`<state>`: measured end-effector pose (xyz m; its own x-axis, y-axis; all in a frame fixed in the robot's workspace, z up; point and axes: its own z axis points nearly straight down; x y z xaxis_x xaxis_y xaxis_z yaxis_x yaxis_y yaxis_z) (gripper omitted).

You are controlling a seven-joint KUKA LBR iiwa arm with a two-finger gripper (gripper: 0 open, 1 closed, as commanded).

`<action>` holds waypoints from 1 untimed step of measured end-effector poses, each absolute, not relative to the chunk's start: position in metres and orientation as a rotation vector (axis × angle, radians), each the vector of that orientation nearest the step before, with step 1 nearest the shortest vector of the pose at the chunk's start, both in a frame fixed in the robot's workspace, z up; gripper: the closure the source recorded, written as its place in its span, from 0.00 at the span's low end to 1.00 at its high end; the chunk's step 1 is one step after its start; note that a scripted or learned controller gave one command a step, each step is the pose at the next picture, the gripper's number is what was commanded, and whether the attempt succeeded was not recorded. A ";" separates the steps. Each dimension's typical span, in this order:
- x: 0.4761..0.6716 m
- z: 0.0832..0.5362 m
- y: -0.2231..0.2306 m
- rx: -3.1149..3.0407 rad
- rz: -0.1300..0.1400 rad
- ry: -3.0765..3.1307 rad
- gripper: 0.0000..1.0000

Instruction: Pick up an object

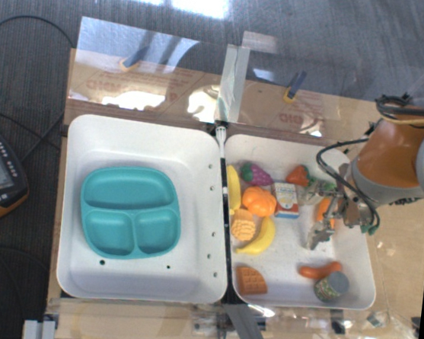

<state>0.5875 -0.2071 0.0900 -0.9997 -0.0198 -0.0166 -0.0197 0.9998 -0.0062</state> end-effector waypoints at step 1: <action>0.616 0.089 -0.181 0.145 -0.007 3.127 0.00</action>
<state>0.6155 -0.1809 0.0893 -0.9956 0.0926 -0.0117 0.0927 0.9957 -0.0037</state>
